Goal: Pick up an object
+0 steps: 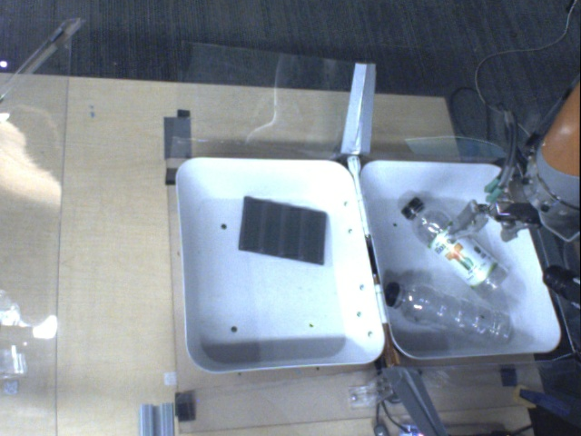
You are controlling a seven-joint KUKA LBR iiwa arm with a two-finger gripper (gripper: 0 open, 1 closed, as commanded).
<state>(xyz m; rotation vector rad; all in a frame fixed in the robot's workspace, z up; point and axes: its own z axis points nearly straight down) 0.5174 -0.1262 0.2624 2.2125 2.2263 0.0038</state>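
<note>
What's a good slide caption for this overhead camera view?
Gripper over the right bin beside two clear plastic bottles; dark pad in the left bin.

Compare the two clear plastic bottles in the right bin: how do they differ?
The clear plastic bottle with the coloured label lies diagonally nearer the gripper; the plain clear plastic bottle has no label, looks longer and lies closer to the near wall. Both have dark caps, lie on their sides, and share the right white bin.
</note>
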